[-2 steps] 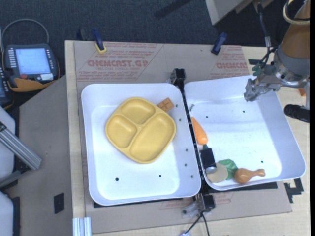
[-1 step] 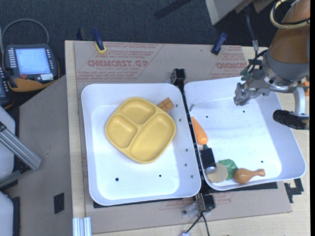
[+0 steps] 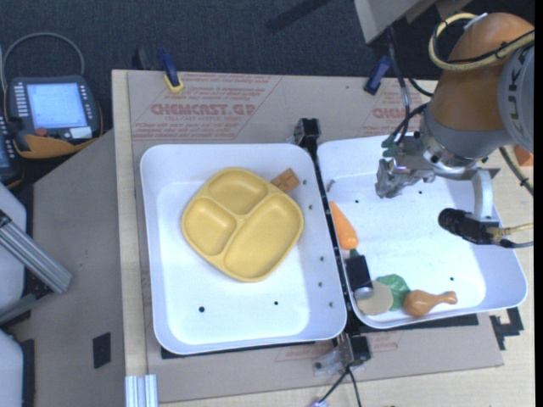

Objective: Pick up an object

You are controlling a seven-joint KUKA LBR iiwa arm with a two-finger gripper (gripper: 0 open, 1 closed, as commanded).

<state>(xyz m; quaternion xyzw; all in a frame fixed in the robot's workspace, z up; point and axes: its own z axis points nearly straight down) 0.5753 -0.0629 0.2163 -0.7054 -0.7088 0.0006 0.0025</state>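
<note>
Nearest the camera, a toy drumstick (image 3: 428,299) lay in the right bin's (image 3: 501,261) front corner beside a green piece (image 3: 395,284) and a tan disc (image 3: 374,299). Farther back, an orange carrot (image 3: 343,225) rested by that bin's left wall, and a yellow divided plate (image 3: 243,224) sat in the left bin (image 3: 170,253). Beyond these, the end effector (image 3: 392,185) hung above the right bin's rear floor, grasping nothing; whether released or clenched, I cannot tell.

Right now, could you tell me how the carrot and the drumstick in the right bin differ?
The carrot is bright orange and tapered; the drumstick is golden brown with a bulbous end and a thin handle. The carrot lies along the bin's left wall, roughly midway; the drumstick lies near the front edge, beside a green item. Both lie flat in the right bin, away from the gripper.
</note>
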